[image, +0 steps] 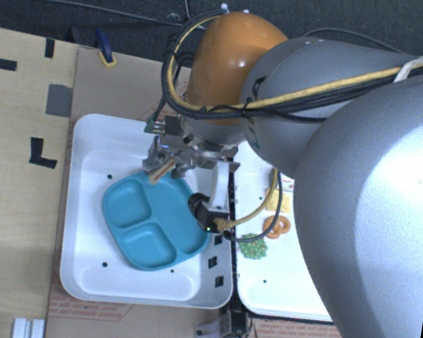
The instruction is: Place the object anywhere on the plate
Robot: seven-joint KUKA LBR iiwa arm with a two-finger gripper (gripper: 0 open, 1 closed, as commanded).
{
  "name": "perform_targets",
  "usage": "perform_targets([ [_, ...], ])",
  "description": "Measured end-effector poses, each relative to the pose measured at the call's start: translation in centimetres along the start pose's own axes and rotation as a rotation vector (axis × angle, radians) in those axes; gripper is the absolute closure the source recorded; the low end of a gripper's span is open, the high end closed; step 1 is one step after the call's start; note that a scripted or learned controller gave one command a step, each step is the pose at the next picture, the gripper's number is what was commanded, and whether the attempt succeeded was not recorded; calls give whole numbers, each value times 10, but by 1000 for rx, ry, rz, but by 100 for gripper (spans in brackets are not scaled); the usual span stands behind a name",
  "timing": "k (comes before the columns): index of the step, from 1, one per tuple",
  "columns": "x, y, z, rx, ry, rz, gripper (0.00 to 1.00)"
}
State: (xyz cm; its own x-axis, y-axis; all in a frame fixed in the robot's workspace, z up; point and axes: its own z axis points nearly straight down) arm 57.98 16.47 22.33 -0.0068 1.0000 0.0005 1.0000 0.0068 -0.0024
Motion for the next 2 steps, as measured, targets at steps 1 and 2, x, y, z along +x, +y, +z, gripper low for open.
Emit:
perform_targets([
  [1, 41, -9, 10, 2, -1, 1, 100],
  [2, 39, -9, 9, 1, -2, 4, 0],
])
